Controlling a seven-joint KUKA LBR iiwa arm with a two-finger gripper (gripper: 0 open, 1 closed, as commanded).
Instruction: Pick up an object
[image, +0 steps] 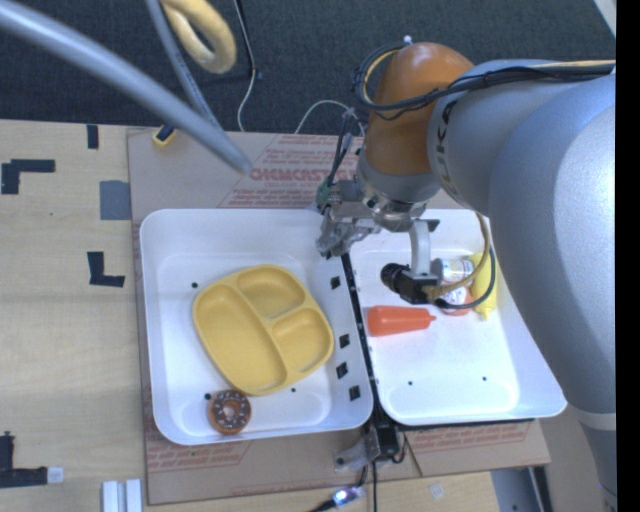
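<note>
A yellow divided plate (265, 326) lies in the left bin (160, 300), with a chocolate doughnut (229, 411) near that bin's front edge. An orange carrot-shaped toy (399, 320) rests in the right bin (470, 380), and beside it, partly hidden under the wrist, lies a small shiny can-like thing (458, 270) with something red under it. My gripper (335, 235) hangs over the divider between the bins near their back edge, above and left of the carrot toy. Nothing shows between its fingers.
Both white bins sit on a cardboard sheet (290, 165) on the wooden bench. The big grey arm covers the right bin's back and right side. A grey pole (120, 75) slants across the upper left above the bench.
</note>
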